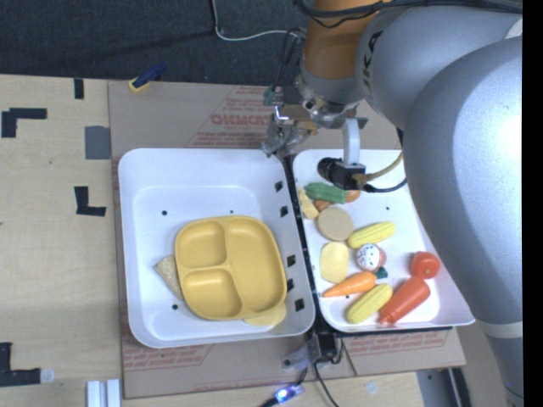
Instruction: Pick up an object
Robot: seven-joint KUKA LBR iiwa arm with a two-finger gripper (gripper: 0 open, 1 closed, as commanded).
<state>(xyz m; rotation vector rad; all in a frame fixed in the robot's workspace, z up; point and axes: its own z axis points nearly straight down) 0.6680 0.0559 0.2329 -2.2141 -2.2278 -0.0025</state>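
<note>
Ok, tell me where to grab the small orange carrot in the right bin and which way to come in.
Grip the carrot across its thicker middle, coming straight down from above. It lies flat, pointing left, with corn cobs close beside, so set the fingers across its narrow width.

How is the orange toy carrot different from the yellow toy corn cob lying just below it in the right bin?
The orange toy carrot is slim and tapers to a point; the yellow toy corn cob is thicker, with blunt ends. The carrot is smooth, the corn ridged. Both lie slanted the same way, side by side.
</note>
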